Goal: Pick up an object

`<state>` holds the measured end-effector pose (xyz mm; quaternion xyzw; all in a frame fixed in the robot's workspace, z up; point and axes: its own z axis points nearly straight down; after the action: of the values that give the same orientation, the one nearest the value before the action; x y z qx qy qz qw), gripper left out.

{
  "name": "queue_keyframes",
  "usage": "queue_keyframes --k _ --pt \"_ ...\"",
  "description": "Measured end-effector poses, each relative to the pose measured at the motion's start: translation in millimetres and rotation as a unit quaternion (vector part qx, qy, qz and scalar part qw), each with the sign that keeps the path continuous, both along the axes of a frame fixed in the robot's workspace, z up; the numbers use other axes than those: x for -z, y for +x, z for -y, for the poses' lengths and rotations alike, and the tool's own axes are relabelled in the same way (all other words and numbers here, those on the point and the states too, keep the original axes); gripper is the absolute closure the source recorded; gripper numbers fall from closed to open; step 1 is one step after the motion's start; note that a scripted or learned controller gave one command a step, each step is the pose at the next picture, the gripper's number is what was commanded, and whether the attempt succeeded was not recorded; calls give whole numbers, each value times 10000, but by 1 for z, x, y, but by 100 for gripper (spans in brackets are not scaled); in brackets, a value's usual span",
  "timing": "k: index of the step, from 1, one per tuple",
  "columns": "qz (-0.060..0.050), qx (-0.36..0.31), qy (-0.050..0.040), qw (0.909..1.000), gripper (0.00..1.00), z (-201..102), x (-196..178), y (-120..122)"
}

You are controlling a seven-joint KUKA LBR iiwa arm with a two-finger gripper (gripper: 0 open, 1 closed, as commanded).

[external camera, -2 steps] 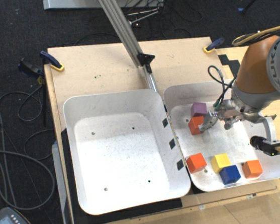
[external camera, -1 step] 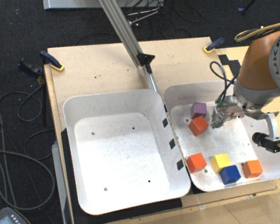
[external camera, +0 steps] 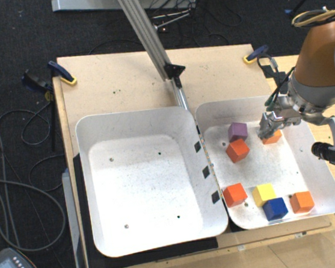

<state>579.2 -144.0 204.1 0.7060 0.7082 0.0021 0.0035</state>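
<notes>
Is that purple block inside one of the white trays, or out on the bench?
Inside. The purple block rests on the floor of the right-hand tray, near its far end, beside an orange block and within the rim.

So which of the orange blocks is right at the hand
The orange block in the right bin's far corner, partly hidden under the hand. The other three orange ones lie apart from it: one by the purple block, two along the near edge.

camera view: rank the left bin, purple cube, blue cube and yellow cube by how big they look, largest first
1. left bin, by far the largest.
2. purple cube, blue cube and yellow cube: all look alike in size, so no ranking among them.
</notes>
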Motion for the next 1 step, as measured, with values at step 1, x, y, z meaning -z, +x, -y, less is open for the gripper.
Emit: queue_keyframes --k 1 --pt "0 -1 -4 10000 100 0 -49 2"
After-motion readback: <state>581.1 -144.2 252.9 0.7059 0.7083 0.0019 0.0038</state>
